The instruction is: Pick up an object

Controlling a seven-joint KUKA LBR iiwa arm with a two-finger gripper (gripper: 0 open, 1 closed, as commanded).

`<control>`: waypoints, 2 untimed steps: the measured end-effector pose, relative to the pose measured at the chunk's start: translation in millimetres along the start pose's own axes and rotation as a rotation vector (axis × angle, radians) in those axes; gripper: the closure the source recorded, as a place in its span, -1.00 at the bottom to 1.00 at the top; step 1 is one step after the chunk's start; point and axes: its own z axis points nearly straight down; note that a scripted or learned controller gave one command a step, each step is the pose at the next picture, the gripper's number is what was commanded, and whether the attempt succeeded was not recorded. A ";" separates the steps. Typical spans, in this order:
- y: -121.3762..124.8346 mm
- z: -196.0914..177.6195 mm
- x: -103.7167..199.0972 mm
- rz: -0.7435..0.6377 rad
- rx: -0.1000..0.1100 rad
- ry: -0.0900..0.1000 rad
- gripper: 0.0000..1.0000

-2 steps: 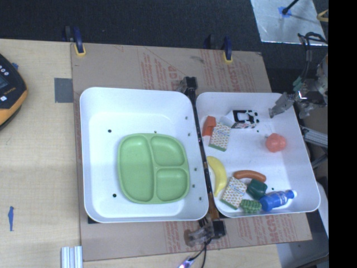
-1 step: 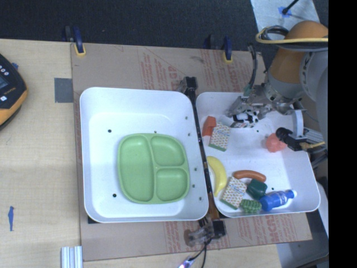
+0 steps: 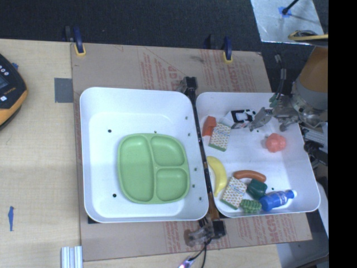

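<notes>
Metal two-finger gripper (image 3: pixel 271 118) hangs at right white plastic bin's (image 3: pixel 304 161) far edge; can't tell jaw opening, nothing seen held. Round pink ball (image 3: pixel 275 143) sits just below the jaws on open bin floor. Further below: one red sausage (image 3: pixel 249 175), one blue bottle (image 3: pixel 276 200), one yellow banana (image 3: pixel 218 175). Left bin (image 3: pixel 100 116) holds one green three-compartment tray (image 3: pixel 152 168).

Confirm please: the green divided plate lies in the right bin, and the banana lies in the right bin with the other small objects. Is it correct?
Not quite. The camera view shows the green divided plate in the left bin, not the right one. The banana does lie in the right bin with the other small objects.
</notes>
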 end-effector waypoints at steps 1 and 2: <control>-21.7 -39.0 -32.1 0.000 -0.001 0.000 -1.00; 27.4 68.1 -25.9 -0.001 0.003 0.000 -1.00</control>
